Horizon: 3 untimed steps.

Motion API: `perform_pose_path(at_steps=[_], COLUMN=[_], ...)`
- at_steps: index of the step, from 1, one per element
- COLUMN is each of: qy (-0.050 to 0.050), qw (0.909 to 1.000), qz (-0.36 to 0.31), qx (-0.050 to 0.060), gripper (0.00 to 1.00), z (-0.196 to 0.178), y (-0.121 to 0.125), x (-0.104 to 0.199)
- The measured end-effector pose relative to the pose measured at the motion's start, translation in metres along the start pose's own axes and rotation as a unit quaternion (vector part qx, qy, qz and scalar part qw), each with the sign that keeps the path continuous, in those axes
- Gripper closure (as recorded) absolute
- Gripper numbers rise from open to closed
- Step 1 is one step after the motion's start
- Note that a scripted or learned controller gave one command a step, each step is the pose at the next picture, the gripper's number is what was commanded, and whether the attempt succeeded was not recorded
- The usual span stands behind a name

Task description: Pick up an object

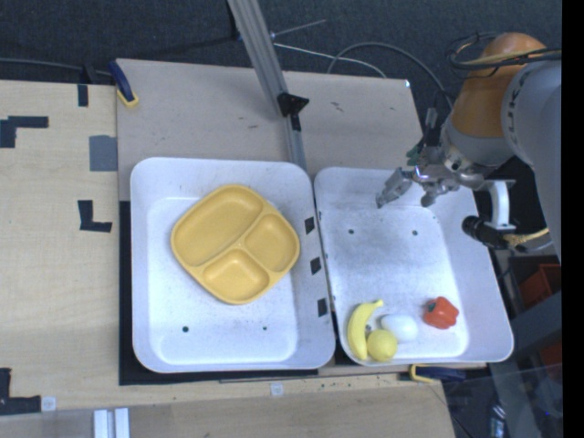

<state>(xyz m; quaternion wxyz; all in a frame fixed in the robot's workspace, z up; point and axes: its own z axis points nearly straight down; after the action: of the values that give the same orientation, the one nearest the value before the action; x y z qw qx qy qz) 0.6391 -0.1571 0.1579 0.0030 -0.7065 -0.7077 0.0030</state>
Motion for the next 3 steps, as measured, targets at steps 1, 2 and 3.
perform_pose_path(at_steps=[1,2,3], qy=[0.000,0.000,0.000], qw=[1.0000,1.0000,1.0000], qz=[0.000,-0.001,0.000], qx=[-0.001,-0.003,-0.005], gripper=[0.00,1.00,1.00], z=[0.056,0.042,-0.001], y=[-0.003,-0.002,-0.006], x=[0.011,0.011,0.010])
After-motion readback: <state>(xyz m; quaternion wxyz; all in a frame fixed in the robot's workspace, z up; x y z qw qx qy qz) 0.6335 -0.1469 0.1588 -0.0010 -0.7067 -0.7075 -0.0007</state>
